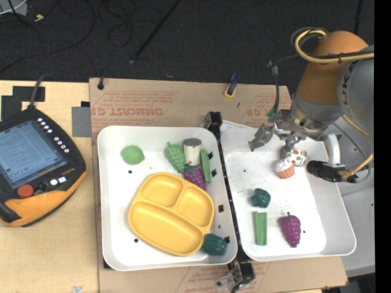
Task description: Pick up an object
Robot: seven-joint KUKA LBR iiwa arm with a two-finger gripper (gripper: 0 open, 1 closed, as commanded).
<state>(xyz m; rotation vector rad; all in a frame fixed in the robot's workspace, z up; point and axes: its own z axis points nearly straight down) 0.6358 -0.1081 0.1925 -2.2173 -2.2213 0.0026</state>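
Note:
My gripper [272, 145] hangs over the far edge of the right bin [333, 212], its two fingers spread apart and open. A small cupcake toy [290, 163] with a white sprinkled top sits just below the right finger [289, 144]; it is not between the fingers. Further forward in this bin lie a dark green pepper [261, 197], a green stick [261, 227] and a purple grape bunch [291, 229].
The left bin [113, 224] holds a yellow divided plate [171, 212], a light green round piece [132, 155], green grapes [176, 156], a grey can [192, 150], purple grapes [195, 177], a green stick [206, 165] and a dark green pepper [214, 244]. A teach pendant [33, 163] lies at the left.

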